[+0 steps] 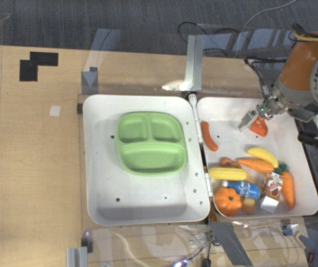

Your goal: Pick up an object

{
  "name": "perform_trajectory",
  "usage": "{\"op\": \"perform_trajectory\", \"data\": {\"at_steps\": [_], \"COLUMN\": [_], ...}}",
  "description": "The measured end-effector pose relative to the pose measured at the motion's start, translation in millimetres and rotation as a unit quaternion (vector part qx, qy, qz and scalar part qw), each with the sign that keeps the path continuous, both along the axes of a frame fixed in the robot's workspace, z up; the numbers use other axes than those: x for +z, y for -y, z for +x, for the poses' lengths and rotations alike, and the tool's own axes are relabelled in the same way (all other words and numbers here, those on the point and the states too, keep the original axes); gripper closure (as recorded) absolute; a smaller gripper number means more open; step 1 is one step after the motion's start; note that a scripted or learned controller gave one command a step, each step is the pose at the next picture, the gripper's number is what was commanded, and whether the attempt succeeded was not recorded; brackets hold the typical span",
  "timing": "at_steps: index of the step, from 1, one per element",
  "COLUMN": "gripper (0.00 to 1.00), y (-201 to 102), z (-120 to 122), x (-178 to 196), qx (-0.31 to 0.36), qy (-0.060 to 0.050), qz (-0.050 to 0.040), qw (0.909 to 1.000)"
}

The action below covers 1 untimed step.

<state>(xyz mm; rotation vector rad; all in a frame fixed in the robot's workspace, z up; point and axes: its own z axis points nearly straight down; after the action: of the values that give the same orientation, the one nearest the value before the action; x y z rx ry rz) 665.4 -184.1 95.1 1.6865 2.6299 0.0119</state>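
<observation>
I have the claw [254, 119] low over the upper right part of the frame, inside the right bin [225, 107], with the arm [306, 71] coming in from the right edge. Its fingers stand apart: one grey finger [247, 120] sticks out to the left, and a small red-orange toy [259, 127] sits just below the claw's tip, touching or nearly touching it. I cannot tell whether that toy is gripped or only lying under the fingers.

Left of it, near the bin's left wall, I see a red sausage [209, 136] lying alone. The other toys are heaped in the lower part of this bin: a banana [262, 155], a carrot [256, 164], a corn cob [227, 174], a small pumpkin [228, 200] and a blue can [247, 190].

The left bin [100, 204] holds a green divided plate [151, 143]. Both bins rest on the wooden surface [31, 149].
</observation>
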Motion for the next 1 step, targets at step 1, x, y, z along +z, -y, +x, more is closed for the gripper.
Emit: {"op": "perform_trajectory", "data": {"at_steps": [1], "gripper": [1.0], "y": [1.1], "z": [5.2], "x": [12.6], "qx": [0.002], "qy": [0.011], "qz": [-0.0056], "qw": [0.9999]}}
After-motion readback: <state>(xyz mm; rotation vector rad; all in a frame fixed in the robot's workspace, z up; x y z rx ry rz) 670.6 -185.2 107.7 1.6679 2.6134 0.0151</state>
